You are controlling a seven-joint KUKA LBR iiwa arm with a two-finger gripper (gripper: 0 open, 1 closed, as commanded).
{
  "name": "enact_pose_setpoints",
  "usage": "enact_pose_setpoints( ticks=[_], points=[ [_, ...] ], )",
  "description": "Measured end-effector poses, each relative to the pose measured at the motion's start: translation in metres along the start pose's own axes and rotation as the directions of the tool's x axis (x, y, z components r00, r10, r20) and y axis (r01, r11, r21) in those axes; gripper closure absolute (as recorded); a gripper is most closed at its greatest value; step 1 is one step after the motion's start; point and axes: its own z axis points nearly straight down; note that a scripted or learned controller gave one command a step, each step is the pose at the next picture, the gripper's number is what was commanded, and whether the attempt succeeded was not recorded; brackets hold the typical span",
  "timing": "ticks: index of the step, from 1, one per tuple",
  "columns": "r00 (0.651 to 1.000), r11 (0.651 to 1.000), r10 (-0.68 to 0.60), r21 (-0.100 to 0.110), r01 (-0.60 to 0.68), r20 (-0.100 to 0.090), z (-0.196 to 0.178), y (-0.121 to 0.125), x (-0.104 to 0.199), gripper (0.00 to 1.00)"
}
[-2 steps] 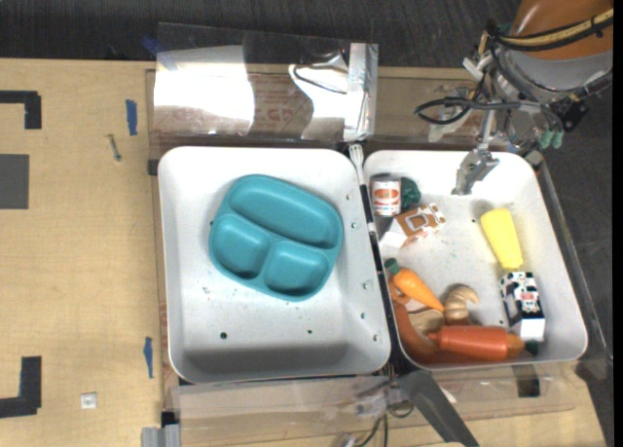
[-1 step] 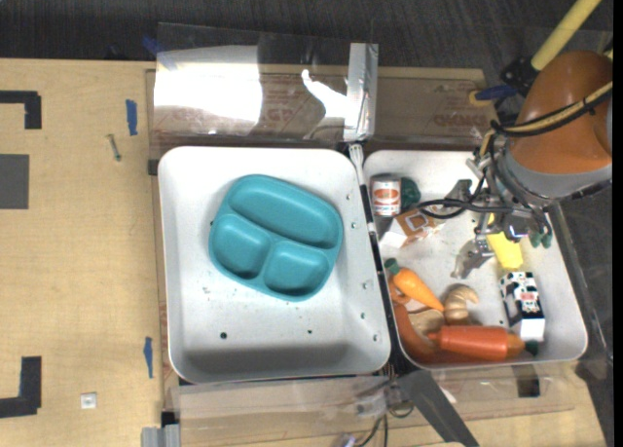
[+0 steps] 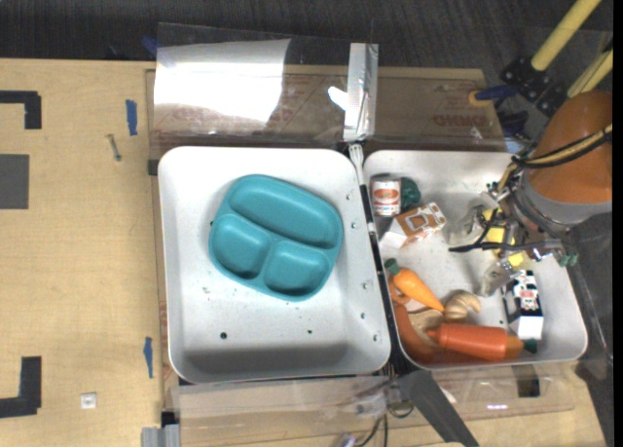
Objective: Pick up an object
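Note:
My gripper [image 3: 498,239] hangs low over the right part of the right bin [image 3: 574,323], below the arm's orange band [image 3: 582,143]. It sits among cables and yellow parts, above bare bin floor. A small brown and white box [image 3: 421,222] lies to its left. A red and white can [image 3: 386,196] stands by the bin's left wall, with a dark green item [image 3: 408,189] beside it. Nearer the front lie an orange carrot [image 3: 417,287], a tan shell-like piece [image 3: 462,304] and a long orange-red sausage shape [image 3: 477,340]. A white and black block [image 3: 527,301] lies just below the gripper.
The left bin [image 3: 185,318] holds a teal divided plate [image 3: 275,234]. A ridge [image 3: 368,241] separates the two bins. Clear plastic sheeting [image 3: 224,85] stands behind the bins. Yellow poles [image 3: 574,12] cross the top right corner.

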Motion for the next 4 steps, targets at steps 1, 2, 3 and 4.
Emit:
enact_pose_setpoints(
  ticks=[1, 2, 3, 4],
  points=[
    [1.000, 1.000, 0.015, 0.001, -0.015, 0.003, -0.001, 0.028, 0.019, 0.00],
    [1.000, 1.000, 0.026, -0.001, -0.026, 0.003, -0.002, 0.098, 0.043, 0.00],
    [0.999, 1.000, 0.026, 0.007, -0.026, 0.019, -0.015, 0.095, 0.038, 1.00],
    [0.998, 0.998, -0.061, 0.002, 0.061, 0.007, -0.174, 0.068, -0.049, 1.00]
  ],
)
